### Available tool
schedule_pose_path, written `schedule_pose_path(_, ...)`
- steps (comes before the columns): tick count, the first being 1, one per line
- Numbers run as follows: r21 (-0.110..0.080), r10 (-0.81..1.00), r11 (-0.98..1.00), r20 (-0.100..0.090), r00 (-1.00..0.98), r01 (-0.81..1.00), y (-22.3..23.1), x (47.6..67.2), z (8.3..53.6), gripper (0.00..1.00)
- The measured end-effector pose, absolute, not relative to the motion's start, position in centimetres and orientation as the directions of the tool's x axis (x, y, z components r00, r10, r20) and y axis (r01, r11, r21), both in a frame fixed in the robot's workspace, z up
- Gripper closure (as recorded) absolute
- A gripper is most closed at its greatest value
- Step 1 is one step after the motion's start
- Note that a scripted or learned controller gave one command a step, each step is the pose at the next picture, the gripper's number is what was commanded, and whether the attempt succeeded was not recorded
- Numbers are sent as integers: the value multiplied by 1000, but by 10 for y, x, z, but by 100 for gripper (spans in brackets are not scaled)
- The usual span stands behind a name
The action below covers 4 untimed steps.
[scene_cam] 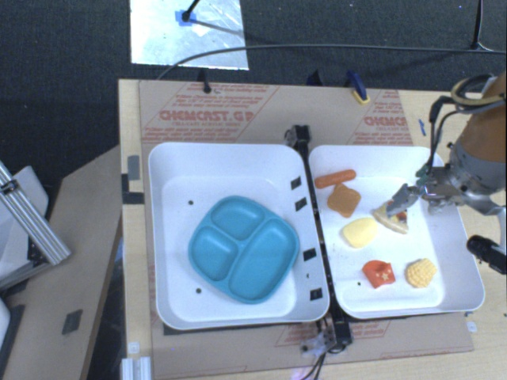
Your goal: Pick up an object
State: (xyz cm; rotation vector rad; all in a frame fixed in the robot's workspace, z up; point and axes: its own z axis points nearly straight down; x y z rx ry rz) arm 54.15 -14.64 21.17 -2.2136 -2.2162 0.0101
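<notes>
Dark carpet surrounds a bench (pixel 238 105) covered with brown printed board, on which two shallow white bins sit side by side, their inner walls touching along a black central seam. A sheet of silvery foil (pixel 188 22) lies on the carpet beyond the bench, crossed by a thin black cable.

Left bin (pixel 170 212): holds a blue divided plate (pixel 243 248) with three compartments, lying flat and slightly rotated near the bin's middle.

Right bin (pixel 459 291): holds six small food-shaped items. An orange sausage (pixel 335 179) lies near the far wall, with a brown cookie-like piece (pixel 344 203) just beside it on the near side. A pale yellow lump (pixel 359 232) rests close to the centre. A red piece (pixel 379 274) and a yellow ridged corn piece (pixel 421 273) lie side by side toward the near wall, apart from each other. A wedge-shaped slice (pixel 393 218) (pale crust with a red patch) lies just right of the yellow lump.

Arm: the grey wrist with its orange band (pixel 482 137) enters from the right over the right bin. The gripper (pixel 400 202) reaches leftward and down at a slant, its tips directly at the wedge-shaped slice; whether the fingers are parted or closed, and whether they grasp the slice, cannot be told from this angle.
</notes>
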Motion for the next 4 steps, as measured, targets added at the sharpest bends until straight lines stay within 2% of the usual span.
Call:
schedule_pose_path(1,1,1000,4,0,-4,1000,-146,544,218,0)
schedule_pose_path(3,-4,1000,1,1,-1,1000,-149,533,109,0)
schedule_pose_path(4,2,1000,0,0,0,1000,-150,535,85,0)
